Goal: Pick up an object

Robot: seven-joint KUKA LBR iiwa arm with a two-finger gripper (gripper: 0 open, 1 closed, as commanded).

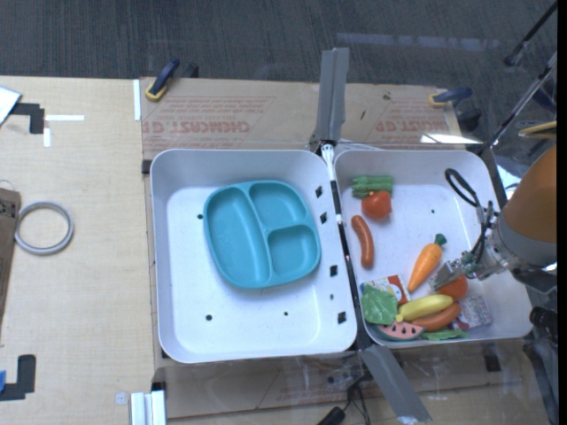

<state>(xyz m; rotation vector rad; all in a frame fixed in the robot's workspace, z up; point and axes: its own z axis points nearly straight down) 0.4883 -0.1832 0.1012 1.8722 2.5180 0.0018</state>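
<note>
Pincer (462,268) hangs just right of carrot (424,265); its grip state unclear.

Red print runs along the cardboard sheet (239,113) that lies under the far edges of the two bins, at about twelve o'clock from the left bin (177,264). The lettering appears upside down from the camera and seems to read "CHEMCAST GP", though the finer lines beneath it are too small to make out. A second red printed patch on the cardboard, at twelve o'clock from the right bin (416,211), is too blurred to read.
</note>
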